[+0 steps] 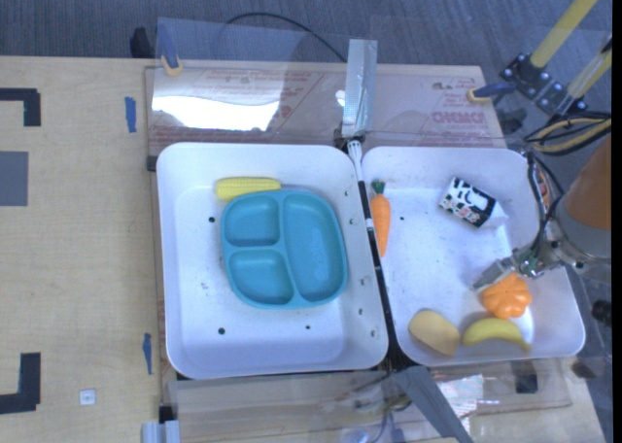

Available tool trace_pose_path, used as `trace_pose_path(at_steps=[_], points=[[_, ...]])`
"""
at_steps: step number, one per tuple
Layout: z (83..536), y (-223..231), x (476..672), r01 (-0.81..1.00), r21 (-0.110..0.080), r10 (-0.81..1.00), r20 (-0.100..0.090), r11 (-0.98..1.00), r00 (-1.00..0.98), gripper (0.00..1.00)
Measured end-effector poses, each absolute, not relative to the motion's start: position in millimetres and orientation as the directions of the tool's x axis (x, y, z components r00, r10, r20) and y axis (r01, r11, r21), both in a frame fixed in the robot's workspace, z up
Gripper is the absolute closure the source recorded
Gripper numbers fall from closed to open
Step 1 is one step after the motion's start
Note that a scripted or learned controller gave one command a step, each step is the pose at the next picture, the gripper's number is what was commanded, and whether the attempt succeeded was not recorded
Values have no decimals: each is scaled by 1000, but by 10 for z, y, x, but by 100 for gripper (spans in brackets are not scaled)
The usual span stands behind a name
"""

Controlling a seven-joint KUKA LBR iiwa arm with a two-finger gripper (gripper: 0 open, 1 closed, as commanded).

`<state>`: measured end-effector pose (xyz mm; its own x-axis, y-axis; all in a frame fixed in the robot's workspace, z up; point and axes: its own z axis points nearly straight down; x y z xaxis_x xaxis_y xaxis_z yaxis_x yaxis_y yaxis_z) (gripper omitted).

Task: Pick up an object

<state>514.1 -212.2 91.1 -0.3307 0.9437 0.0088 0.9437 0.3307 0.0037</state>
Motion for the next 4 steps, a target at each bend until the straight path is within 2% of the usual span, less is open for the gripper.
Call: trace_pose_path(at_steps=[1, 2, 3, 4], points=[[850, -1814, 6345, 939, 6, 939, -2, 343, -343, 0], [852, -1275, 6618, 940, -26, 940, 3, 341, -341, 0], [1887, -1782, 6693, 940, 8, 940, -8, 341, -341, 0], [1148, -2106, 5872, 962, -10, 962, 5, 272, -272, 0]])
